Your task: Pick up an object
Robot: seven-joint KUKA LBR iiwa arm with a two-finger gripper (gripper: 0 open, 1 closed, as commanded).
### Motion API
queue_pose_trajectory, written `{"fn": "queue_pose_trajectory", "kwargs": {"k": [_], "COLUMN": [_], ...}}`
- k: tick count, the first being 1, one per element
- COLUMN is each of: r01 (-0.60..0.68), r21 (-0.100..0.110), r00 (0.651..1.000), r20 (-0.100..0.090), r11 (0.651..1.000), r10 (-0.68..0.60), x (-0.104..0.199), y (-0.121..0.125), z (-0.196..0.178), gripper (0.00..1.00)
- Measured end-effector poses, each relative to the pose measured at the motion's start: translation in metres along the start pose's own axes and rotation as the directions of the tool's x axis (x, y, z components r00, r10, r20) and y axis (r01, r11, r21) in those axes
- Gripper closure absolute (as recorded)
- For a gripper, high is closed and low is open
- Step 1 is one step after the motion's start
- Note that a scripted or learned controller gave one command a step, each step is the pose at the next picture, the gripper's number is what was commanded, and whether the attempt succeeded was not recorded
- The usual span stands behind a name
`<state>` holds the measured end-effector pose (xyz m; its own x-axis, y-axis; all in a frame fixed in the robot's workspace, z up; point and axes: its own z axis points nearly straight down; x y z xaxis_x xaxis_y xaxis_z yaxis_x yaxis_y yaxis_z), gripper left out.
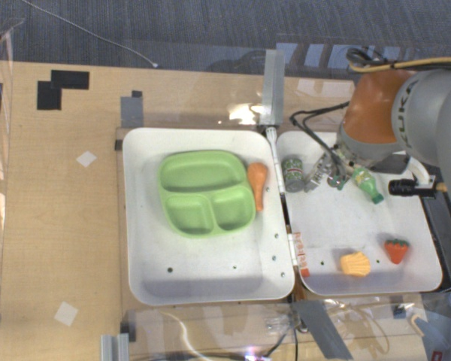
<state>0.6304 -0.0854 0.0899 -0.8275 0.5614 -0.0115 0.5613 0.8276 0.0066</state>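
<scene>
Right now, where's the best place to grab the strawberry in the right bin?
Probably grip the strawberry across its red body, coming straight down. It lies apart from the yellow toy, but close to the bin wall, so a side approach looks cramped.

Robot lab: taped bench (52, 201), white bins (210, 284), cables.

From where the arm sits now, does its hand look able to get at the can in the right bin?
Probably yes. The hand hovers low right beside the can, with no object between them. The can lies close to the right bin wall, which may crowd a grasp. The green bottle lies on the hand's other side.
</scene>
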Motion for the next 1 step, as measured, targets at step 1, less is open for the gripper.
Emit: {"fn": "queue_pose_trajectory", "kwargs": {"k": [1], "r01": [-0.285], "r21": [-0.001], "r00": [0.958], "r20": [-0.002], "r11": [0.958], "r10": [0.285], "x": [0.0529], "y": [0.0366], "z": [-0.0999], "gripper": [1.00]}}
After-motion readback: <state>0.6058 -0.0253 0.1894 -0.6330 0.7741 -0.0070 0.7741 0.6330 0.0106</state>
